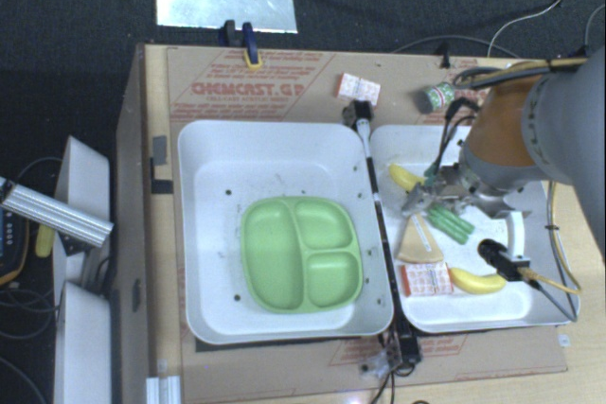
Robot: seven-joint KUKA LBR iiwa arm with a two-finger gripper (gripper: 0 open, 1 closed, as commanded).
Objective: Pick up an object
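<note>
Objects for picking lay gathered in the right bin [540,315]: a green ridged piece [451,225], a tan wedge [418,244], a banana [476,280], a second yellow piece [406,176] and a small red-and-white packet [426,277]. The gripper [426,197] hung low over this cluster, just beside the green ridged piece and the top of the wedge, presumably lined up for a grasp there. Whether its fingers stood apart or together could not be told, and nothing was seen between them. The left bin [204,147] held a green divided plate [303,253], lying flat and well apart from the arm's reach point. Both bins rested side by side on the tabletop [284,80].
</note>
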